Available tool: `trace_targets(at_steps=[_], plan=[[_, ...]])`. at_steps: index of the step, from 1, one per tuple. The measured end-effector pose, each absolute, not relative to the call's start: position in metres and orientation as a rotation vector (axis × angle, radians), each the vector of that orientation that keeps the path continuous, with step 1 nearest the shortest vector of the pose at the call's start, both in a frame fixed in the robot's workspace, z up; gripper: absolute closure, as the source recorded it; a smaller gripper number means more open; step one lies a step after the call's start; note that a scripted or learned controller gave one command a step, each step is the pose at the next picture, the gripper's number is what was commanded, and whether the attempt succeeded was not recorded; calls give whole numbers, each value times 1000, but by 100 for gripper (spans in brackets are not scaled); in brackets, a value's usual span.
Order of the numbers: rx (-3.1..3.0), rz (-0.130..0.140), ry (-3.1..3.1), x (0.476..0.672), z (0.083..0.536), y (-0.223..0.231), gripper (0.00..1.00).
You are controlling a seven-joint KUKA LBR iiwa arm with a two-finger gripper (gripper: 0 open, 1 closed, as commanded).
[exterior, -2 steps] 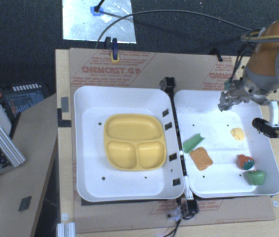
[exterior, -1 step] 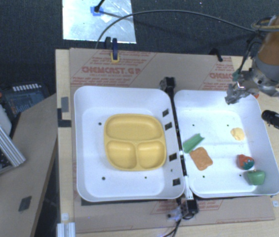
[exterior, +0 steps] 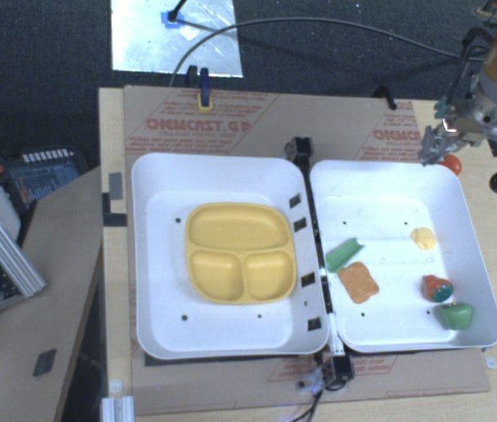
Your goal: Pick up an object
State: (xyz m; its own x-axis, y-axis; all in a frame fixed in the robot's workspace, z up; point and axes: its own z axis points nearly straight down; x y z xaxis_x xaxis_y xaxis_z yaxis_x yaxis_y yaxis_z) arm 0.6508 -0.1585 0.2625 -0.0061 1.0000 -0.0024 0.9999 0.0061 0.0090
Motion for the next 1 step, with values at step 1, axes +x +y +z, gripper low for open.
trace_targets(at_steps=[1], plan=[[2209,6,2231,655,265,-102,100]])
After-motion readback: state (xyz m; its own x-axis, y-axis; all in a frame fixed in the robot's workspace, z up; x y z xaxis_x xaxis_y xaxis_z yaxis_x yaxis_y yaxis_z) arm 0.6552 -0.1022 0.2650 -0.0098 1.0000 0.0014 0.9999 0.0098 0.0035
